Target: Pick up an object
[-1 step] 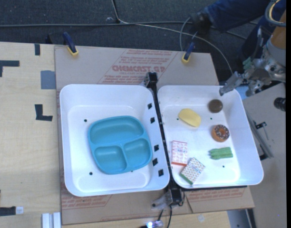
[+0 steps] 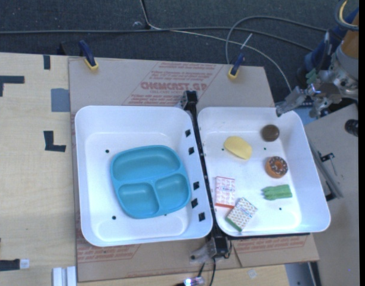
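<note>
Currently the tool [image 2: 288, 106] hovers over the right bin's [image 2: 311, 177] upper-right corner, near the brown ball [image 2: 270, 133]; grip state indeterminate.

Arm [image 2: 343, 52] cut off by the right edge and top corner, most of its body out of frame. Gripper [image 2: 290, 105] small and blurred at the right bin's [image 2: 311, 177] far corner, state unreadable. Print on two small packets [image 2: 225, 190] [image 2: 241, 213] too tiny to read.

Grey metal arm [image 2: 334, 76] with an orange band, blue fittings and looping cables.
</note>
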Controlling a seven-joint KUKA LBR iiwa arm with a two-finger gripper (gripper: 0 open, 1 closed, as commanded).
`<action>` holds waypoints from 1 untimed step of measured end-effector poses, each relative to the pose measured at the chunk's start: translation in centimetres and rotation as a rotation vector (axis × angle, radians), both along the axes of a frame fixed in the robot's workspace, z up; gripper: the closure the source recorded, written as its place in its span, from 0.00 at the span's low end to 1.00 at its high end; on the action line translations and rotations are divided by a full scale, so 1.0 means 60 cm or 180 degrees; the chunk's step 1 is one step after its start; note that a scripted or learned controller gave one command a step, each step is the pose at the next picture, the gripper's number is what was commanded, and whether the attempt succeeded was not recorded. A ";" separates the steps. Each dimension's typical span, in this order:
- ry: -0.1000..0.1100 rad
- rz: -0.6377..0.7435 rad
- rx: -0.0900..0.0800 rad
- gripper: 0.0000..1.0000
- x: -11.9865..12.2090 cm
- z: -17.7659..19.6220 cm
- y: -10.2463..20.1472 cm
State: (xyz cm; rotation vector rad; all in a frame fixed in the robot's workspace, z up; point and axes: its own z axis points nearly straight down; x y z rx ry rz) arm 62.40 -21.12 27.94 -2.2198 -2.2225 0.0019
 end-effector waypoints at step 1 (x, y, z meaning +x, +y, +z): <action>0.0015 -0.0001 0.0001 0.00 -0.010 -0.092 -0.014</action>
